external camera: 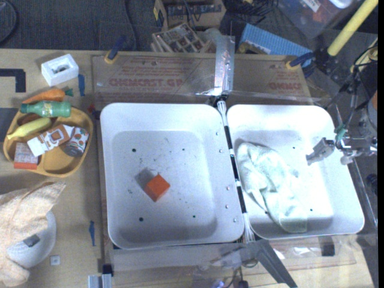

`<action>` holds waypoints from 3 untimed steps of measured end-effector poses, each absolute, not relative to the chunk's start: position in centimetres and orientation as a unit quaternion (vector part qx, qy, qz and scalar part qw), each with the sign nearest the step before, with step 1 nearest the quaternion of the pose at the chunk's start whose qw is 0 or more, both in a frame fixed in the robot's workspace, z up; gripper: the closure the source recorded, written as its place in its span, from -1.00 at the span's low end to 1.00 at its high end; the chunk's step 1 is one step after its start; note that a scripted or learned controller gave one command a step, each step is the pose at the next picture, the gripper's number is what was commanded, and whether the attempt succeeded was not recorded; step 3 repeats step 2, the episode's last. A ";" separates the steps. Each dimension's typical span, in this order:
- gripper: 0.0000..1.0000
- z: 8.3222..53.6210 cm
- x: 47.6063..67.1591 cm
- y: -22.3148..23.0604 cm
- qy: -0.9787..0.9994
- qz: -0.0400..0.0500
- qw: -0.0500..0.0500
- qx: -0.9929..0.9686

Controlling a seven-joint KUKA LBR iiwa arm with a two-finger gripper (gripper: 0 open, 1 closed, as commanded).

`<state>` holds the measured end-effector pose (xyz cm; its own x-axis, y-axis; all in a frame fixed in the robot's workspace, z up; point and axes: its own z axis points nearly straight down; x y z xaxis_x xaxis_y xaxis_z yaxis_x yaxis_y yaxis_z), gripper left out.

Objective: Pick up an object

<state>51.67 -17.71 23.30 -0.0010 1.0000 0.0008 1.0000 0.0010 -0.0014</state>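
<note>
Looking down from above, the gripper (324, 150) hangs at the right bin's (348, 221) far right side — whether it is released or clenched I cannot tell. Nothing sits in it. A crumpled pale cloth (270, 182) lies just beside it; an orange block (158, 187) rests in the left bin (120, 125) — well apart, likelier left alone.
</note>
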 end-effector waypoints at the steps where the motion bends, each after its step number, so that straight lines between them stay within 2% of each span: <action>1: -1.00 18.4 54.0 -7.5 -0.674 0.001 0.001 -0.739; 2: -1.00 22.7 52.3 -13.9 -0.669 0.000 -0.001 -0.743; 3: -1.00 22.7 52.3 -13.9 -0.669 0.000 -0.001 -0.743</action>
